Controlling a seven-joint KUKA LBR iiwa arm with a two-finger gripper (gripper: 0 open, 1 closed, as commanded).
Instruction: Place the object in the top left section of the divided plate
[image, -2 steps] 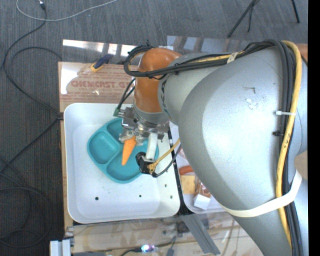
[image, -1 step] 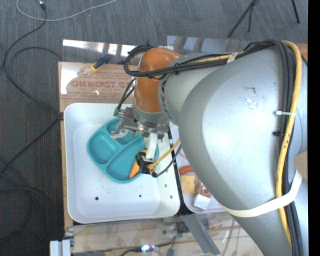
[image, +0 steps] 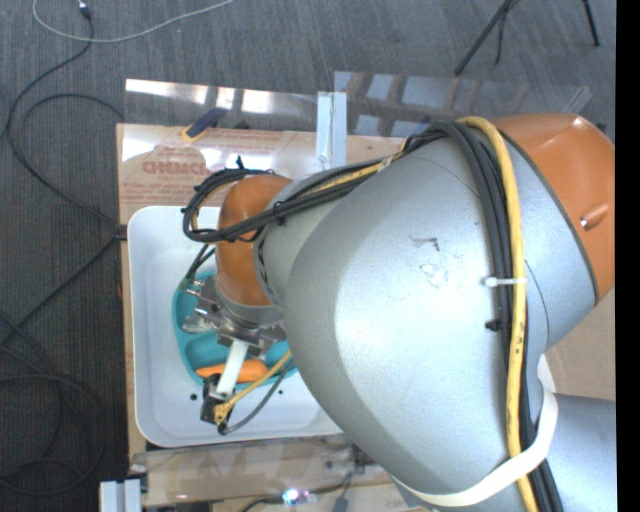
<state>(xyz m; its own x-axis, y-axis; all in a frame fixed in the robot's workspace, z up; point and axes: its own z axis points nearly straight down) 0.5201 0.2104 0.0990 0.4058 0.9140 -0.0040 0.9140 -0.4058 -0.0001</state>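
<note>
Camera view: from above the bench I see the grey arm (image: 420, 300) reaching in from the right and covering most of the left white bin (image: 160, 250).
Gripper: the gripper (image: 234, 322) hangs low over the middle of that bin, and I cannot tell whether it is open or closed because the wrist blocks it.
Plate: the teal divided plate (image: 189, 318) shows as a curved sliver just left of the wrist. Its dividers are hidden, so I cannot make out the sections.
Object: an orange piece (image: 228, 372) lies at the near edge of the teal, just below the gripper. I cannot say whether it is held or merely lying there.
Step in hand, as I judge it: bringing the piece to the plate's top left section, which is probably not reached yet.
How to do it well: confirm the grip first, lift straight up enough to clear any ridge, carry it toward the far left part of the plate, lower it inside the rim and only then let go.
Risk: a release over a divider could tip the piece into the wrong section.
</note>
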